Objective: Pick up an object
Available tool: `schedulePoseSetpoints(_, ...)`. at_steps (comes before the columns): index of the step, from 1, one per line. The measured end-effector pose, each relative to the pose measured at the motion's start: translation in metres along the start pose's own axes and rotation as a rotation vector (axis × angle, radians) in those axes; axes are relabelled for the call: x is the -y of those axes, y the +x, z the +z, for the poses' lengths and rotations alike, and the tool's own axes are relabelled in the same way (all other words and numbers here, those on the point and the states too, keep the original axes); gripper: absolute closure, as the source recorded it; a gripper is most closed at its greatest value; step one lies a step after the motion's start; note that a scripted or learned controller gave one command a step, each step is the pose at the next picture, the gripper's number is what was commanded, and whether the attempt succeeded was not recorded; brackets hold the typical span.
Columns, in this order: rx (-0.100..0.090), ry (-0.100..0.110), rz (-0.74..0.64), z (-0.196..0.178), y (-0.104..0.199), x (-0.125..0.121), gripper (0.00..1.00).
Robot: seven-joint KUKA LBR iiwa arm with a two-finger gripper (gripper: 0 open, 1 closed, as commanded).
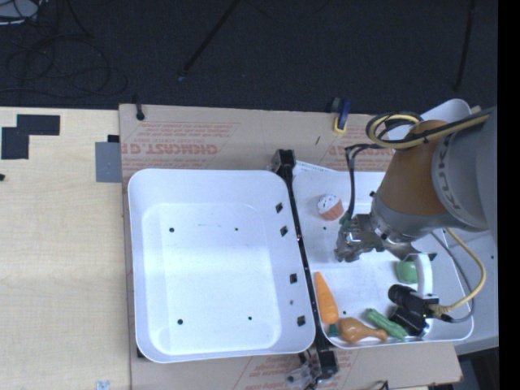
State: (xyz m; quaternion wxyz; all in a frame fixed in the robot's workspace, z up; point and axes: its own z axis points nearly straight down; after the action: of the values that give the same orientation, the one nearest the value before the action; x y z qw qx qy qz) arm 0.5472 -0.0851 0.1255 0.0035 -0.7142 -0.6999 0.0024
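I see the gripper (351, 246) low in the right bin (357, 187), fingers too blurred; I cannot tell its opening. Objects near it: orange carrot (326, 297), green piece (384, 322), round white-orange item (329, 206).

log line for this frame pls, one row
arm: grey arm over right white bin | gripper: low, above bare floor, fingers unclear | nearby: orange carrot-shaped toy, small round white-and-orange object | held: nothing seen
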Motion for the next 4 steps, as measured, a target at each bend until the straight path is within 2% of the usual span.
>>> schedulePoseSetpoints(1,0.000,0.001,0.002,-0.009,-0.001,0.000,1.00)
schedulePoseSetpoints(2,0.001,-0.008,-0.018,0.040,-0.002,0.056,1.00)
schedulePoseSetpoints(3,0.000,-0.017,-0.025,-0.103,0.030,0.072,1.00)
schedulePoseSetpoints(4,0.000,0.000,-0.017,0.002,-0.007,0.073,1.00)
